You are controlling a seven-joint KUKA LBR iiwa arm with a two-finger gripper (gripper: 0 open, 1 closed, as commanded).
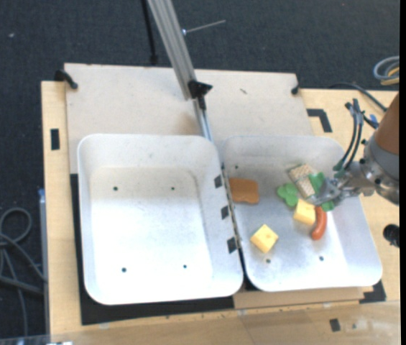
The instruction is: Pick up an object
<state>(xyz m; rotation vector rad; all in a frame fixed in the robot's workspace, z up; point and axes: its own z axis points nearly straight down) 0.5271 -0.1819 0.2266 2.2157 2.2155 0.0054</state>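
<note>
While the arm point(382, 153) reaches in from the right edge, its gripper point(330, 192) hangs low over the right bin point(353, 264), at the right-hand end of a small cluster of objects. Whether its fingers are spread or pressed together cannot be told, since the tips are small and blurred against the things below; nothing can be seen pinched between them.

Just below the gripper lies an orange-red sausage point(319, 224), tilted, its upper end close under the tips. Beside the sausage, down and to the left of the gripper, sits a yellow block point(304, 213), touching or nearly touching it. Directly left of the gripper is a green piece point(287, 193), and above that, up and to the left, a tan speckled block point(302, 179) overlapping the green. Farther left, near the bin's left wall, lies a brown piece point(243, 191). Well below and to the left, apart from the cluster, rests a yellow cube point(264, 238).

Beyond all these, far to the gripper's left, stands the left bin point(88, 192).
</note>
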